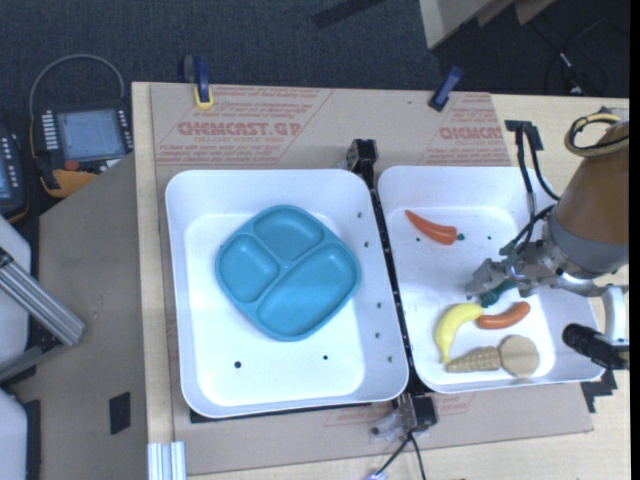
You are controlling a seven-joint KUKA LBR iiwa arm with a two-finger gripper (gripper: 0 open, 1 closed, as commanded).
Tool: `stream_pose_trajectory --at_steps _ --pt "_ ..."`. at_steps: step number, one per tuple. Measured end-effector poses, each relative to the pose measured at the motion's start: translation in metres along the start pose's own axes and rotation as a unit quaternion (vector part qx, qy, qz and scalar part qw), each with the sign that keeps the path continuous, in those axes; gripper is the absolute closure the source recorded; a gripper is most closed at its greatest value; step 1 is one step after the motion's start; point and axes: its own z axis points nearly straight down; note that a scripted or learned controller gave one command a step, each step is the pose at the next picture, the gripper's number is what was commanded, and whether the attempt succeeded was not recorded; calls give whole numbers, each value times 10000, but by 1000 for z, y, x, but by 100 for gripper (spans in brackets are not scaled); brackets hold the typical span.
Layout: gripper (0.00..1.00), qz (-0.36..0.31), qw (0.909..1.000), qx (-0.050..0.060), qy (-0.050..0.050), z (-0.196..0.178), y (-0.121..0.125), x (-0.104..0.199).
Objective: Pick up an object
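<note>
In the right bin [440, 183] lie a red-orange chili pepper [432, 227], a yellow banana [452, 327], a red-orange sausage [503, 316], a tan waffle cone [472, 360] and a beige round biscuit [519, 355]. My gripper [491, 288] hangs low over the bin's middle, just above and left of the sausage and above the banana's upper end. The arm reaches in from the right with its orange band [600, 203] showing. Nothing shows between the fingers.
The left bin [200, 358] holds a blue divided plate [288, 271]. A clamp and cable fitting [361, 154] sits at the top between the bins, another [412, 415] at the bottom. Black cables [530, 173] run along the right bin's far right side.
</note>
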Motion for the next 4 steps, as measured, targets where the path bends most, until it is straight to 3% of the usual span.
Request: stream_pose_trajectory --at_steps 1,2,4 --pt "0 6 10000 -23 -7 51 0 0" --pt "100 4 10000 -49 -19 39 1 0" --pt "100 -9 10000 -74 -27 -64 7 9"
